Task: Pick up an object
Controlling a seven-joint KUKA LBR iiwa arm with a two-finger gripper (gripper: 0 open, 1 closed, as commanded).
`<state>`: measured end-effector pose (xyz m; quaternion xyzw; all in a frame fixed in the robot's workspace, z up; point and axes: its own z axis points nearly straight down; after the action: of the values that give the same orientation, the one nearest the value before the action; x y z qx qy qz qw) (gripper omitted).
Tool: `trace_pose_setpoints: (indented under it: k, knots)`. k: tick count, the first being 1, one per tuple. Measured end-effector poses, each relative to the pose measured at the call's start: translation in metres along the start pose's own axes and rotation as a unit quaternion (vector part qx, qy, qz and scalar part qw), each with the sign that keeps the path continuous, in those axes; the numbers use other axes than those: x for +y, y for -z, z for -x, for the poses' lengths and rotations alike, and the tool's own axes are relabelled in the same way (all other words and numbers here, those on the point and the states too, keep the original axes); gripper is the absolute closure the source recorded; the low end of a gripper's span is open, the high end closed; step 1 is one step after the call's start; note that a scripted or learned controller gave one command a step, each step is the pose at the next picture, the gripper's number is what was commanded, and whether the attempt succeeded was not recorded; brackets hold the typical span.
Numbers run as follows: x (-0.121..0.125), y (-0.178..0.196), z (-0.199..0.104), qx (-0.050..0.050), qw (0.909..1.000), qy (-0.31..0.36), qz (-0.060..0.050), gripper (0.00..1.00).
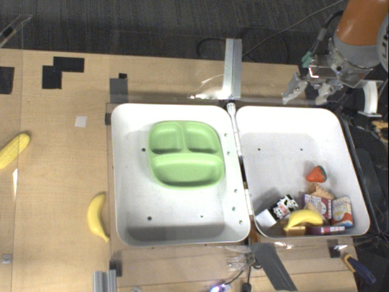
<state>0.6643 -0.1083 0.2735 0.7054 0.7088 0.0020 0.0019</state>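
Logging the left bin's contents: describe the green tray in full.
The green tray is a pale green, matte, plastic-looking divided plate with rounded corners. It has two small compartments on its far side and one wide compartment nearer the camera. It lies flat, right side up, on the floor of the left bin, slightly toward the far wall. Nothing else touches it.

Left bin (pixel 121 163): divided tray (pixel 185 152), centred; right bin (pixel 285 132), below gripper (pixel 311 91): toys (pixel 313 208) in near corner; bench (pixel 55 181) leftward: banana (pixel 97 216), corn (pixel 13 151).

An orange band (pixel 360 8) tops the grey wrist, with a pale metallic tool (pixel 311 89) and black cables.
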Motion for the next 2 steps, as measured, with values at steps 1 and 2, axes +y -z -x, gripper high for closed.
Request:
trace_pose_setpoints:
  k: [1, 2]
  knots:
    - [-0.076, -0.070, 0.057, 0.000, 0.9981, -0.062, 0.000, 0.00]
    - [-0.112, -0.056, 0.036, 0.000, 0.9999, 0.012, -0.001, 0.00]
